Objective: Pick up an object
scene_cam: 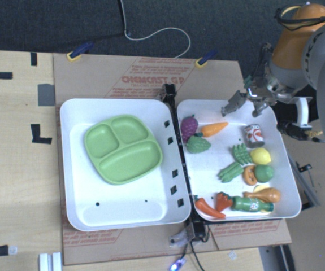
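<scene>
The left bin (72,151) holds a green sectioned plate (124,148), lying flat near the bin's middle, a little toward its far side. Between the bins runs a black divider with clips.

The right bin (286,168) carries all the loose toys. Along its left edge sit a purple grape bunch (189,126) and, just beside it toward the near side, a green leafy piece (198,145). An orange carrot (214,129) lies near the far edge, pointing toward the far right corner. Further right is a small can (253,134) with a red and white label I cannot read, then a yellow lemon (260,155) touching a green bean bundle (234,164). A green ball (264,173) and an orange slice sit just below. Along the near edge lie a red pepper (207,207), a green bottle (251,204) and an orange-brown piece.

The hand (242,101) hangs over the far edge of the right bin, fingers spread apart, nothing between them. The carrot is the closest thing to it. It looks like light, stiff, smooth plastic, so it may slip; gripping across its thick middle seems safest.

The cardboard on the bench bears red printing near its far edge; it seems to read "CHEMCOAT", though blurred.
</scene>
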Motion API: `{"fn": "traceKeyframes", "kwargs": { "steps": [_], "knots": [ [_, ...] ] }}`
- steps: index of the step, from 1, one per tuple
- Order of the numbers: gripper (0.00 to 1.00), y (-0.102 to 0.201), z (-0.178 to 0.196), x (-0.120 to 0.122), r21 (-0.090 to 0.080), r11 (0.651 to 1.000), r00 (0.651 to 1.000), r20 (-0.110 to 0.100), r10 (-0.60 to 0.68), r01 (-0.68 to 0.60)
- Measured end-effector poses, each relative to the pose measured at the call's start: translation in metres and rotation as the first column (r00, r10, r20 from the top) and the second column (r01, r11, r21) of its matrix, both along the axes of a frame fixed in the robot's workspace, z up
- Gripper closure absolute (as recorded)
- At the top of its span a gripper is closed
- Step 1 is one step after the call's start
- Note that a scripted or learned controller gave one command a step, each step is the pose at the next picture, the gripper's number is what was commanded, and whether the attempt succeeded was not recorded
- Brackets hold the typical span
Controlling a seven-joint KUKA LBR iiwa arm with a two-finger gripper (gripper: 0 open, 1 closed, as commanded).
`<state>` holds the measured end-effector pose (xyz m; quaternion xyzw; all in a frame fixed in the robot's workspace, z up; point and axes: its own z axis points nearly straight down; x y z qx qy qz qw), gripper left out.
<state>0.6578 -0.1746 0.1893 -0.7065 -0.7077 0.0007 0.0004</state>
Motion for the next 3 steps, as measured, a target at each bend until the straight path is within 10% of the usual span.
{"fn": "traceKeyframes", "kwargs": {
  "steps": [1,2,3],
  "knots": [
    [0.0,0.027,0.145,-0.06,-0.001,1.0,1.0,0.013,0.002,-0.002],
    [1.0,0.027,0.145,-0.059,-0.001,1.0,1.0,0.001,0.001,-0.001],
    [1.0,0.05,0.075,-0.119,0.003,1.0,1.0,-0.01,-0.002,0.002]
  ]
}}
